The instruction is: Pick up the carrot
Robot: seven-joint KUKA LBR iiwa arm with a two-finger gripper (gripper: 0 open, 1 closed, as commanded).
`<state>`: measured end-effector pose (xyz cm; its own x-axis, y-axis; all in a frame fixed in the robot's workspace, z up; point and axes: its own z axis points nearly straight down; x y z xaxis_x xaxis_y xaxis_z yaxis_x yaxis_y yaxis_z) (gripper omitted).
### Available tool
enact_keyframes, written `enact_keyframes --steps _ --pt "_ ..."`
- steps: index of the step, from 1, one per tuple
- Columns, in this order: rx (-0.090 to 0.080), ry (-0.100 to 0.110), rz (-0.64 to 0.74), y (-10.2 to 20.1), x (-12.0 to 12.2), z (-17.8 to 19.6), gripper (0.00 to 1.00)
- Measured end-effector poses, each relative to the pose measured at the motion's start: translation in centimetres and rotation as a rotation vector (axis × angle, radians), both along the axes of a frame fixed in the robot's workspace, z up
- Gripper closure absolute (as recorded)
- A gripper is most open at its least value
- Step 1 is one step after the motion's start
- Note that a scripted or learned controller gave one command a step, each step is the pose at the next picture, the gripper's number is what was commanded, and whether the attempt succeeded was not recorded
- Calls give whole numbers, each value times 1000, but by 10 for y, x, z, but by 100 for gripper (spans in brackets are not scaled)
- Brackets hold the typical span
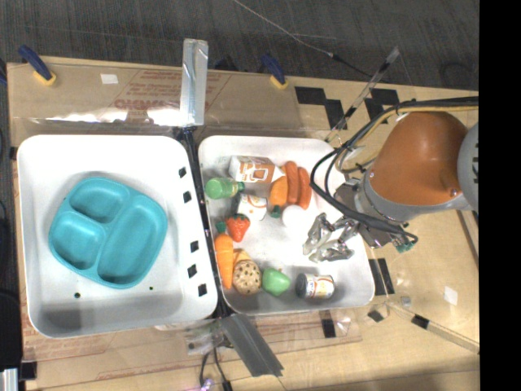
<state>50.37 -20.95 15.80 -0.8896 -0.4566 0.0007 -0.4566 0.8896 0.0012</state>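
Note:
The carrot (224, 257) is a long orange piece with a green top. It lies along the left wall of the right bin (358, 287), between a strawberry (238, 227) and a cookie (247, 276). My gripper (328, 241) hangs over the right part of the same bin, well to the right of the carrot. Its metal fingers (315, 233) are open with nothing between them. The orange wrist dome (417, 161) rises above and to the right of it.
The right bin also holds a carton (252, 169), a green bottle (218, 188), an orange wedge (279, 192), sausages (298, 184), a green piece (277, 281) and a small jar (316, 285). A teal divided plate (107, 230) sits in the left bin (41, 300).

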Motion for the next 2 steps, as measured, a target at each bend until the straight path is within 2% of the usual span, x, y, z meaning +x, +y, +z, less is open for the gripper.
enact_keyframes --steps 1,2 --pt "1 -2 407 2 45 -38 100" --pt "1 -4 801 2 82 -53 100"
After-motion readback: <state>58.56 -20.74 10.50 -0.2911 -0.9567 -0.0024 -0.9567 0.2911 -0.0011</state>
